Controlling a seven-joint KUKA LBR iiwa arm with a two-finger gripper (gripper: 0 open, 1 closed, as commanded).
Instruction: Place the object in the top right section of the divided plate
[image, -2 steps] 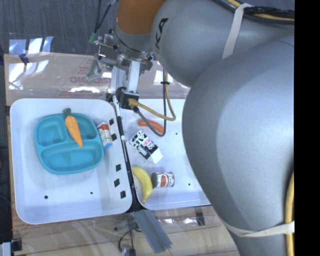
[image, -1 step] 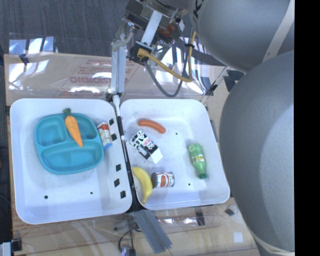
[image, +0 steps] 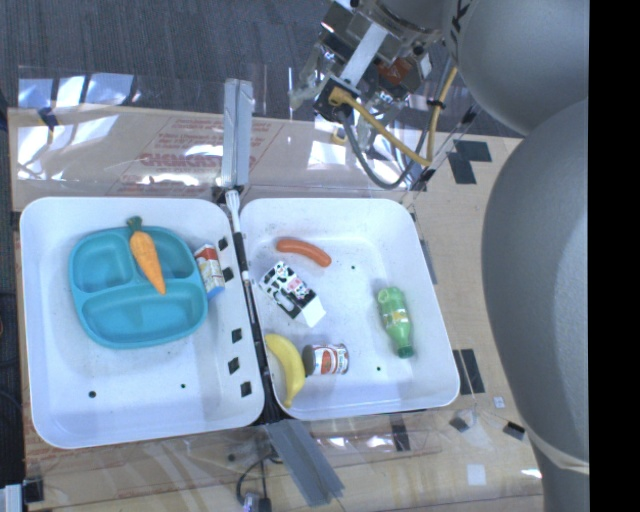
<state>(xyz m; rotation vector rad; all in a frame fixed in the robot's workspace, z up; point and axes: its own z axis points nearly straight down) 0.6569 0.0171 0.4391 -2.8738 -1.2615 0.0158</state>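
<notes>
A blue divided plate (image: 110, 325) sits in the left bin. An orange carrot (image: 148, 262) with a green top lies on it, slanted along the ridge between the two upper sections, its tip reaching the top right section. My gripper (image: 322, 92) hangs high beyond the back edge of the right bin, well away from the plate and the carrot, with cables looping beside it. Nothing shows in its grasp.
A small red and white can (image: 210, 268) leans against the plate's right rim. The right bin (image: 430, 300) holds a sausage (image: 303, 251), a cow-patterned carton (image: 290, 290), a green bottle (image: 396, 320), a banana (image: 287, 365) and a can (image: 325, 360). The arm's bulk fills the right side.
</notes>
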